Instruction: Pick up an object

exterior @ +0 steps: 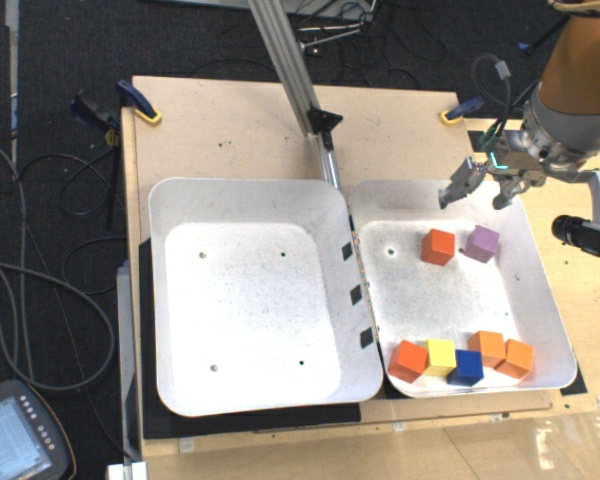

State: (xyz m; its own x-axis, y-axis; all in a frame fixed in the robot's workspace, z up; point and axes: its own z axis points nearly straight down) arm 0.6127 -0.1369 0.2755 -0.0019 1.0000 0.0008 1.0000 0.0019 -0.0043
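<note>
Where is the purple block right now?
The purple block sits in the upper part of the right bin, just right of an orange block and below the gripper.

A pale wooden table stands on dark carpet. Black cables trail across the floor at left. A metal pole slants in from the far side.

no text, label or number can be read anywhere (the pendant screen is too blurred).
</note>
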